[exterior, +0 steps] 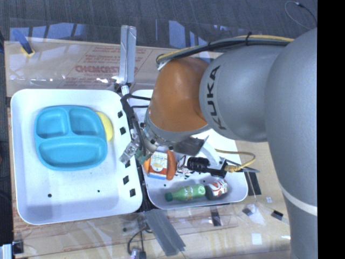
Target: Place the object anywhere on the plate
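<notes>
Blue plate [69, 136], split into three wells, lies in the left bin [21, 198] of the view, with a yellow thing [108, 126] tucked against its right edge. The claw [133, 151] hangs low over the wall between the two bins, just beside an orange-and-white packet [160, 165] in the right bin [153, 199]. Whether the claw is apart, together or touching the packet cannot be told. A green bottle [187, 193] and a red-and-white can [218, 188] lie at that bin's near edge.
</notes>
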You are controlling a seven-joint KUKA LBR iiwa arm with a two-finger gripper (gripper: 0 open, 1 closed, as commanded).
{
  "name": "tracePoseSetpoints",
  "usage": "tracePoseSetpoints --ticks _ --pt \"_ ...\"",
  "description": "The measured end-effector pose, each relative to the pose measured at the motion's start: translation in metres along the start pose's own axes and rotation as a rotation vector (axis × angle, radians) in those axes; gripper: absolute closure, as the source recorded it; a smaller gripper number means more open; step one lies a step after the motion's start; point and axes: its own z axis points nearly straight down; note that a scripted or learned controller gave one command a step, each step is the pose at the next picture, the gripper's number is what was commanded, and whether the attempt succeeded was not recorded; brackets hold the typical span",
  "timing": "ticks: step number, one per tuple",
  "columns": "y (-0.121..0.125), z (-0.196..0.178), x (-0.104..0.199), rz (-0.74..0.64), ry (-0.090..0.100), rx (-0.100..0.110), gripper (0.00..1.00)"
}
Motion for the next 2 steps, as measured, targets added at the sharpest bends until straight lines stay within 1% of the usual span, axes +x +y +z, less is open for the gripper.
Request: tracePoseSetpoints --ticks 1,2 --pt "0.1089 -0.0015 -0.0521 -0.174 -0.003 -0.002 1.00" --pt "0.1087 -0.0015 -0.0523 -0.174 -0.003 -0.002 0.00"
